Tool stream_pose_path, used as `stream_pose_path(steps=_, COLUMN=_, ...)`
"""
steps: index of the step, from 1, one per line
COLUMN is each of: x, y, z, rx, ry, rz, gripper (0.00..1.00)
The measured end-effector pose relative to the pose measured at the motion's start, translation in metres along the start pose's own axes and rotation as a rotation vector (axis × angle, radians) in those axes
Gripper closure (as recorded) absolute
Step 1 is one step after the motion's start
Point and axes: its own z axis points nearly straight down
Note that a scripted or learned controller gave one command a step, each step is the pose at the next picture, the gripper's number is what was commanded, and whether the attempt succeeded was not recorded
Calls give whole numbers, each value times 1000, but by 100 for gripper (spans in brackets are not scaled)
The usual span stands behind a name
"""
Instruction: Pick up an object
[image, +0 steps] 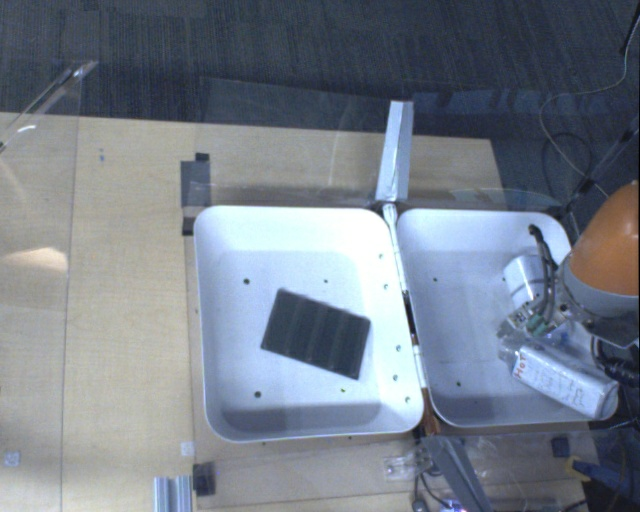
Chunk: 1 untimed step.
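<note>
My tool (535, 318) hangs over the right bin (450, 300); grip state cannot be told. The dark pad (316, 333) lies well left of it, long axis slanting down-right.

Two bins sat side by side on the tabletop (120, 330). A flat pad (316, 333) lay tilted in the left bin (225, 260). The pincer (535, 320) hung over the right bin (450, 300), toward the tabletop's right edge.

The arm (610, 250) runs off the right edge; end effector (535, 320) fingers indistinct.
</note>
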Motion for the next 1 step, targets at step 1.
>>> stream_pose_path(steps=1, x=-21, y=-3, z=-46, rx=21, ry=4, rz=60, gripper=100)
